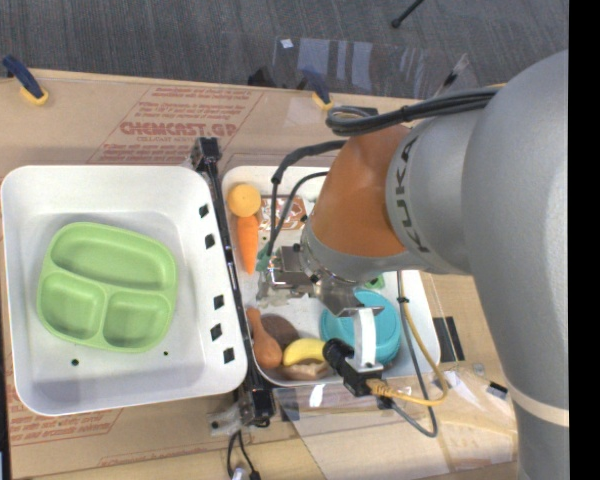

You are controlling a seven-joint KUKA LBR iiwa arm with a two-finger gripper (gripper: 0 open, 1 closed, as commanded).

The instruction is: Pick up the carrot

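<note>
I judge the pick not yet done: the tapered orange carrot (247,242) lies free along the right white bin's (238,175) left wall, 1 metal gripper (280,280) just beside it, closure indeterminable.

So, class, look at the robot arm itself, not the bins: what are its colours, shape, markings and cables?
The arm is a thick, rounded, smooth grey tube with a glossy orange band above the wrist. Dark letters on the grey casing beside the band read KUKA. Black cables loop over the top of it. The gripper end is bare silvery metal.
</note>
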